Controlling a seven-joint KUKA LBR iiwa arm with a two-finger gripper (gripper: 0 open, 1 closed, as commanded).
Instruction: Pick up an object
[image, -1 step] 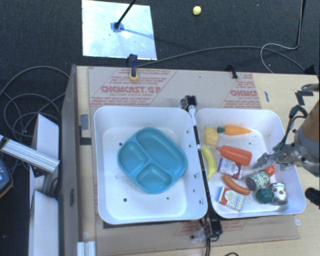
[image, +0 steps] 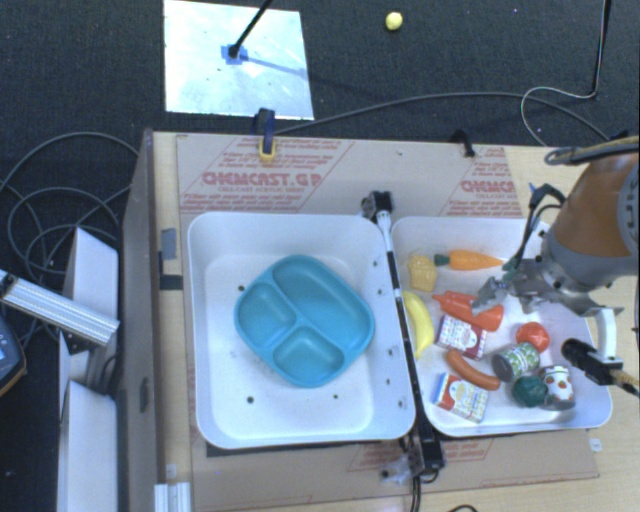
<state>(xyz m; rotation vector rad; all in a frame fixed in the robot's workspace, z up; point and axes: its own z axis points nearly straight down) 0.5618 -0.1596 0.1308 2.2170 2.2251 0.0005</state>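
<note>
The right bin (image: 600, 405) holds several toy foods: an orange carrot (image: 470, 261), a yellow piece (image: 422, 271), a banana (image: 418, 322), a red pepper (image: 466, 306), a red-and-white box (image: 461, 336), a sausage (image: 472, 369), a small carton (image: 462, 398), a tomato (image: 533, 335), a can (image: 517, 360) and a green ball (image: 529, 391). My gripper (image: 497, 292) hangs low over the bin's middle, just right of the red pepper and above the tomato. Its tip lies close to the pepper's right end; whether they touch is unclear.
The left bin (image: 225, 400) carries a blue divided plate (image: 303, 320). A black divider (image: 398, 310) runs between the bins. The arm's grey body (image: 600, 230) covers the right bin's far right corner. Cables trail over the bench's back edge.
</note>
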